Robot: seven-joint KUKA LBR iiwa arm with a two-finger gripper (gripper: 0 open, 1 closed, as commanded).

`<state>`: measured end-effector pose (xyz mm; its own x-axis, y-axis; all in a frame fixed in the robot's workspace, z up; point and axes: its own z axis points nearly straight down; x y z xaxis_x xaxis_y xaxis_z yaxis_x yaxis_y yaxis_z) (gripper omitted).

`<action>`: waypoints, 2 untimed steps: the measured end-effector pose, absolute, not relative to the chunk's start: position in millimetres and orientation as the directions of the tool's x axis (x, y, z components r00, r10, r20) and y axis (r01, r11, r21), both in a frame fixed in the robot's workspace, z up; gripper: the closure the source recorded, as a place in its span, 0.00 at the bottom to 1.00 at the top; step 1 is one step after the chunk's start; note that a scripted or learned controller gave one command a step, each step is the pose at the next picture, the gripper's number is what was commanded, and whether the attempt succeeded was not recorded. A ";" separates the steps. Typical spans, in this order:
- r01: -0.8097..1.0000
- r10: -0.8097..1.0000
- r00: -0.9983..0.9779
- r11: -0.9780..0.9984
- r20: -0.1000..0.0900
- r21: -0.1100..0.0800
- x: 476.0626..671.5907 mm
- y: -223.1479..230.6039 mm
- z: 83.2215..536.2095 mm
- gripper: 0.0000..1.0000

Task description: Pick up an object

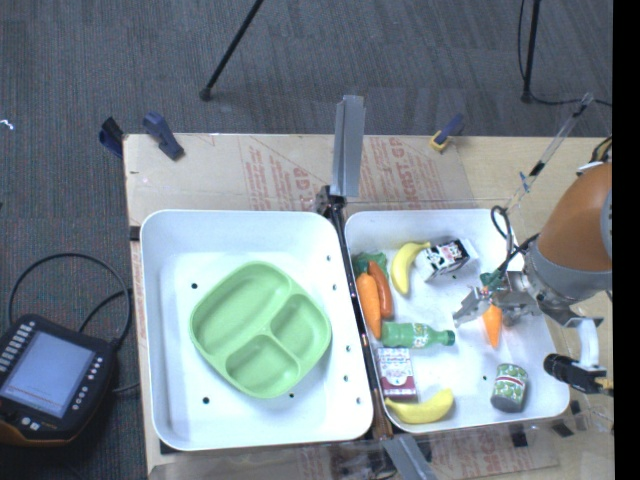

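A wooden counter (410, 163) is carrying two shallow white bins side by side, seen from above at a slant. The left bin (160, 368) is holding a light green divided plate (260, 328), with bare white floor showing all round it. The right bin (440, 226) is crowded along its left wall and near edge, while its far right corner is lying open.

The grey arm (578, 233) is reaching in from the right, and its tool (484, 306) is sitting low over the right part of the right bin. A small orange carrot (492, 325) is lying right at the tool, pointed end toward the near side; it seems to be between the fingers, but the view is too small and cluttered to say whether the tool is spread or pinching it.

Along the left wall, two larger carrots (372, 296) are lying together, with a banana (403, 265) and a small black-and-white carton (446, 256) just to their right. A green bottle (415, 336) is lying on its side in the middle. Near the front edge are resting a red box (397, 371), a second banana (420, 407) and a green can (509, 387). The arm is being cut off at the right.
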<state>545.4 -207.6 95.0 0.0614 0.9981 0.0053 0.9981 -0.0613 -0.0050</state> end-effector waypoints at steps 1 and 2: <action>0.998 0.998 0.067 -0.067 0.008 -0.010 544.3 -209.6 101.8 1.00; 1.000 1.000 -0.005 0.005 0.000 -0.003 634.8 -158.5 196.2 1.00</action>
<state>634.8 -158.5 196.2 -0.0046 1.0000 0.0002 1.0000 0.0046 -0.0029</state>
